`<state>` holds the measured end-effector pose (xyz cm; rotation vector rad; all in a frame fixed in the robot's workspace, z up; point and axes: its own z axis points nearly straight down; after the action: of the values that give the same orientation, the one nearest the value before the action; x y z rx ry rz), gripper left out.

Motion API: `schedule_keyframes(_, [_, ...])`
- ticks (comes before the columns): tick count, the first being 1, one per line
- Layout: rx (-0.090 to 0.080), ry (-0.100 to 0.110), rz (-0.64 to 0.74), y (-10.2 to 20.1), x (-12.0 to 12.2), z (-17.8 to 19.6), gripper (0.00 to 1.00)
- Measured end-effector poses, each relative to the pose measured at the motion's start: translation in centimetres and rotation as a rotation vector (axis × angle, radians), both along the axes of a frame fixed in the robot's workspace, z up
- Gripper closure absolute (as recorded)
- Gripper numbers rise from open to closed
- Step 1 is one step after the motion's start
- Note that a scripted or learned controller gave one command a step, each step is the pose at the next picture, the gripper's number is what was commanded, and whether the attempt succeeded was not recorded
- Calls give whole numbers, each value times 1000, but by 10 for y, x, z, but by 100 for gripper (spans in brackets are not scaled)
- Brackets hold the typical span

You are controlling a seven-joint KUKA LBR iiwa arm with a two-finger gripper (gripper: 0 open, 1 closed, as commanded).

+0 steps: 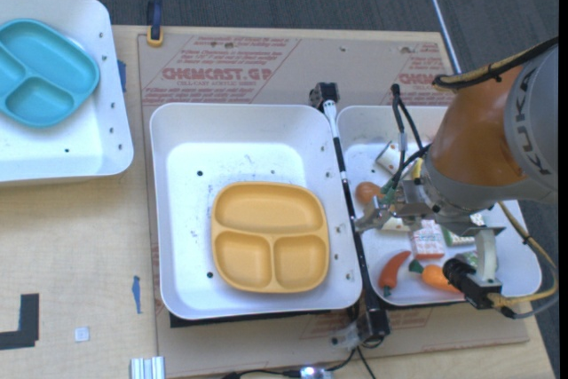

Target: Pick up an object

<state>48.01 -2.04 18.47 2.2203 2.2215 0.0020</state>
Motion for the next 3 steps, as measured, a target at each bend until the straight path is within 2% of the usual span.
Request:
schedule_keyframes(2, [-1, -6, -1, -72, 2, -96, 0])
schedule_keyframes(3, [-7, -13, -3, -74, 3, -85, 100])
